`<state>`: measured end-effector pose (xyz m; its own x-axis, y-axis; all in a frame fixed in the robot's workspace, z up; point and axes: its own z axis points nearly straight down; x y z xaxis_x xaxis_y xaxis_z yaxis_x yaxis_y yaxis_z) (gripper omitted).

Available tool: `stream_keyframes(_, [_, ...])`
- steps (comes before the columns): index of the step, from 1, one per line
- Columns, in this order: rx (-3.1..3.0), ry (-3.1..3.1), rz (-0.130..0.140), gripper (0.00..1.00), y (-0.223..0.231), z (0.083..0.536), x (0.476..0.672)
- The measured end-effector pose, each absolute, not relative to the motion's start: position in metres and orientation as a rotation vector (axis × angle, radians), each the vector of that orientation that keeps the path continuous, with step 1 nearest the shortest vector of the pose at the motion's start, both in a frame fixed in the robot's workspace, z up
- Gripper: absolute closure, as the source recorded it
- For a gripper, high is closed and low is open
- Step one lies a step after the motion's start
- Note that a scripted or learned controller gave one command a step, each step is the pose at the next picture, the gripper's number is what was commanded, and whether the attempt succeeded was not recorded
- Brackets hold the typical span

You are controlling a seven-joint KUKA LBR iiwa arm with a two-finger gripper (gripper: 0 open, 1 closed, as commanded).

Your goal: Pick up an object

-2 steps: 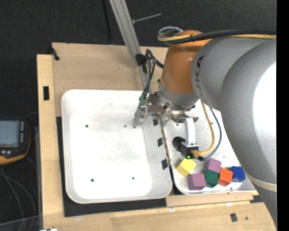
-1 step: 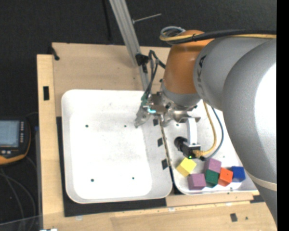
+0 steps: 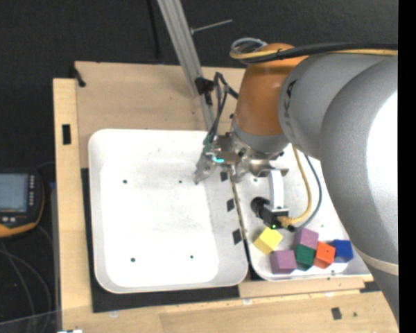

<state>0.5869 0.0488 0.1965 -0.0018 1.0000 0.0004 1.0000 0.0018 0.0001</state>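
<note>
Several small blocks lie bunched in the near corner of the right bin (image 3: 333,272): a yellow block (image 3: 268,240), a purple block (image 3: 283,260), a green block (image 3: 304,256), a magenta block (image 3: 307,239), an orange block (image 3: 324,254) and a blue block (image 3: 342,249). My gripper (image 3: 217,175) hangs over the seam between the two bins, up and to the left of the blocks and well apart from them. It is open, and nothing sits between its fingers. The grey arm covers the far part of the right bin.
The left bin (image 3: 104,207) is a shallow white tray with a few dark specks. A slanted metal rail (image 3: 184,44) rises behind the bins. A handheld pendant (image 3: 10,196) lies off the bench at the left.
</note>
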Motion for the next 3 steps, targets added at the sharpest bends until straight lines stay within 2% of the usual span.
stream_keyframes(3, [-2.22,-2.223,-0.001,0.0,0.0488,0.1964,0.5869])
